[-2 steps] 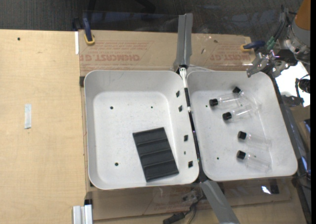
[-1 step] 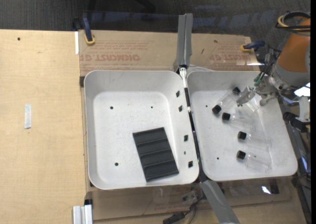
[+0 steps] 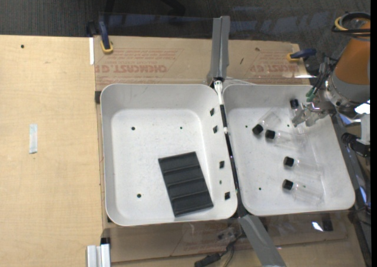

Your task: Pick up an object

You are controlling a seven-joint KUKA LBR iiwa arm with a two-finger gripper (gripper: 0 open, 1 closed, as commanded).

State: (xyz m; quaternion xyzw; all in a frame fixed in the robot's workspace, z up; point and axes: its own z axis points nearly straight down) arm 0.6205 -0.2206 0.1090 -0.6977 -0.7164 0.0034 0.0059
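Several clear vials with black caps lie scattered in the right bin (image 3: 247,201). One pair (image 3: 263,131) sits left of centre, another vial (image 3: 290,161) lies lower, and one more (image 3: 288,185) rests near the front. A black ribbed rectangular block (image 3: 185,183) lies tilted in the left bin (image 3: 112,160). My gripper (image 3: 304,116) hangs low over the right bin's far right part, just below and right of a black-capped vial (image 3: 294,104). Nothing is visibly held.
The grey arm with its orange band (image 3: 353,62) comes in from the right, over the right bin's far corner. A grey divider bar (image 3: 220,48) stands between the bins at the back. Blue clamps (image 3: 105,40) (image 3: 301,55) hold the cardboard sheet under the bins.
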